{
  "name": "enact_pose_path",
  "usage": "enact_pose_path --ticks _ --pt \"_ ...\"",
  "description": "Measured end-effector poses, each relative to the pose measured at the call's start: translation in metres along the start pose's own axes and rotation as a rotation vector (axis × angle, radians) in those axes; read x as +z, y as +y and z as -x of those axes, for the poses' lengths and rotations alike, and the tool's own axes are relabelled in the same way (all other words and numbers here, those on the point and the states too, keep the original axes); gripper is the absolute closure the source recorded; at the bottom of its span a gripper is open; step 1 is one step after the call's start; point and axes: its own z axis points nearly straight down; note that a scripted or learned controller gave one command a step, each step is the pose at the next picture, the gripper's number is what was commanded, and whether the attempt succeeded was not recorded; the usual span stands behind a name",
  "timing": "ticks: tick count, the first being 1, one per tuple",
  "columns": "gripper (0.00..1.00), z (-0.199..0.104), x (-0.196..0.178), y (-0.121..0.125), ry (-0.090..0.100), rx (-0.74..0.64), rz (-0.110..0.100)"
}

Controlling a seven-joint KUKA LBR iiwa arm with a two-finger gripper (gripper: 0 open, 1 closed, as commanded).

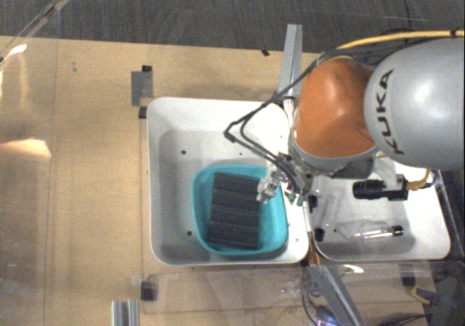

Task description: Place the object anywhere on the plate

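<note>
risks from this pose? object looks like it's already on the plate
1. The gripper hangs right at the dark ribbed block on the teal plate's right side; lifting away could drag or tip the block.
2. The plate sits near the left bin's front-right corner, so a nudge could push it against the wall.

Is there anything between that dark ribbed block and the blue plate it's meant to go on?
No. The dark ribbed block already lies inside the blue plate in the left bin. The gripper sits at the block's right edge.
</note>
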Motion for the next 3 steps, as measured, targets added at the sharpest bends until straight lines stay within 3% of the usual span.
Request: enact_pose_path --ticks 1,2,3 --pt "0.00 0.000 0.000 0.000 0.000 0.001 0.000" --pt "0.00 0.024 -0.100 -0.072 -0.005 -0.094 -0.001" --pt "0.00 0.056 -0.212 -0.179 -0.009 -0.041 -0.003"
